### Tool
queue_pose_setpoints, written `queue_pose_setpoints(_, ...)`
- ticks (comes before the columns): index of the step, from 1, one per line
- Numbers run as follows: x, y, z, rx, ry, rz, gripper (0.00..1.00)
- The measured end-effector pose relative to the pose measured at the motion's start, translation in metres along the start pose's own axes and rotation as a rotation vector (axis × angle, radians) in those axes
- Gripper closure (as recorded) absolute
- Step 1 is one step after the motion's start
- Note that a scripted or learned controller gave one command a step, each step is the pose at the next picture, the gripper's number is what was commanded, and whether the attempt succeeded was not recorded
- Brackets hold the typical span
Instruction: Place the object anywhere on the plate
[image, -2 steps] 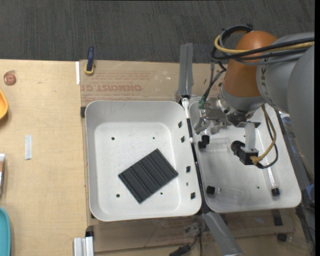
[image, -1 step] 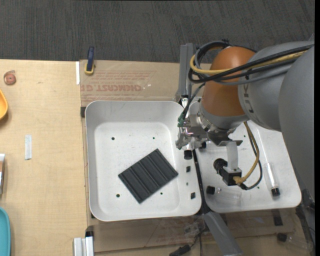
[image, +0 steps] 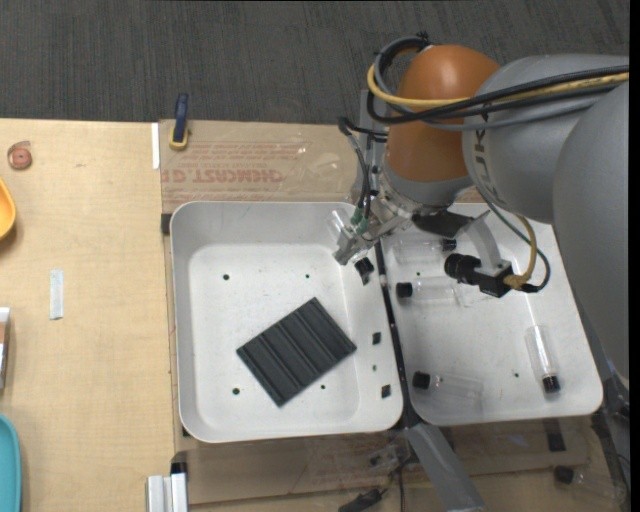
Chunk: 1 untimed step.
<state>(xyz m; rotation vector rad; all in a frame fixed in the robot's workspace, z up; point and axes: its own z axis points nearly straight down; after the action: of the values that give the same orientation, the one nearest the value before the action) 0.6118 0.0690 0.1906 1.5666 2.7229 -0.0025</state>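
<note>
The grey metal gripper (image: 352, 245) hangs over the upper right corner of the left shallow white plastic bin (image: 190, 330), a little above the centre of the frame. It sits at the end of the grey arm with an orange band (image: 440, 95), which reaches in from the upper right. Whether the gripper is open or closed cannot be told: its tip is small and partly lost against the bin's white wall. Nothing can be made out in its grasp. A small black piece (image: 365, 268) shows just below the tip, and it cannot be told whether the two touch.

The dark grey ribbed rectangular plate (image: 297, 350) lies flat on the floor of the left bin, turned at a slant in the lower centre of the frame. It is well apart from the gripper, and its whole ribbed face shows.

The right shallow white plastic bin (image: 575, 330) holds three clear plastic tubes with black caps, all apart from the plate. One tube (image: 432, 290) lies near that bin's upper left, just right of the divide between the bins. A second (image: 448, 383) lies along the lower edge. A third (image: 540, 352) lies at the lower right, its cap toward the bottom of the frame.

Both bins rest on a brown cardboard sheet (image: 250, 165) (its red print reads mirrored). A blue clamp (image: 180, 120) grips the sheet's upper left corner, and the pale wooden bench (image: 80, 250) fills the left of the frame.
</note>
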Motion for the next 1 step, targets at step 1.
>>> queue_pose_setpoints(1, 0.0572, -0.0276, -0.0233, 0.001, 0.001, -0.3, 1.0)
